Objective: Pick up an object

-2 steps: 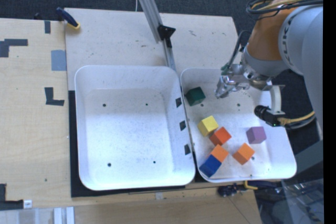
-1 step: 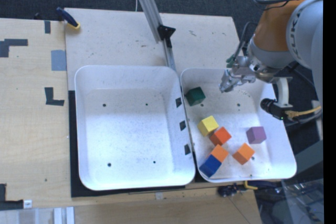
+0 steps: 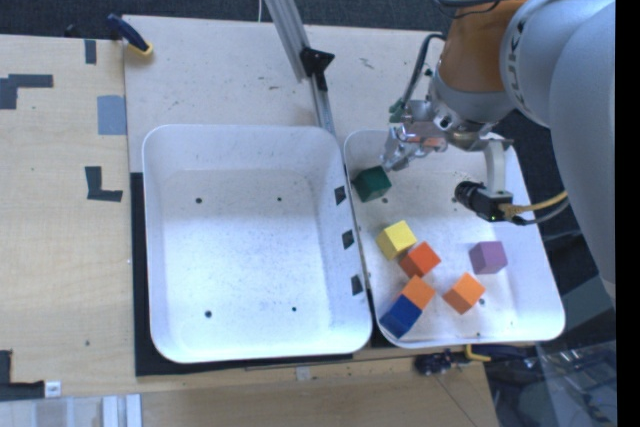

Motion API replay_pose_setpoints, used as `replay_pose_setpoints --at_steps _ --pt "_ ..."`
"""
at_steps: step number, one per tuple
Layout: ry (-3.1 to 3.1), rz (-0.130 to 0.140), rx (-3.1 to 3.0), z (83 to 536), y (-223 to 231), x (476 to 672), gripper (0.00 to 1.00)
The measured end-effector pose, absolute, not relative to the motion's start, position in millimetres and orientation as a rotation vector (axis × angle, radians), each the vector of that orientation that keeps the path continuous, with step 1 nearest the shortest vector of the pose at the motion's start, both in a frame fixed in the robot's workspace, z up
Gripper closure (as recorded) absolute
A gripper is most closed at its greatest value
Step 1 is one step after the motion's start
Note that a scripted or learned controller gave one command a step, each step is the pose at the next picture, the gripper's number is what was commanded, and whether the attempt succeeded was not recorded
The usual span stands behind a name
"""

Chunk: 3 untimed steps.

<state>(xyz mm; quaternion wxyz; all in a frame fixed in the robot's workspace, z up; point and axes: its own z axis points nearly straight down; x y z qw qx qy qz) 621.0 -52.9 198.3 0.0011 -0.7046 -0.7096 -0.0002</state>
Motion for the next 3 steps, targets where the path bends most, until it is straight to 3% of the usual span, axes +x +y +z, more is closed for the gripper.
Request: replay_pose_setpoints --at_steps 3 --pt "-2.228 -0.003 -2.214 222.4 98.4 643.8 1.0"
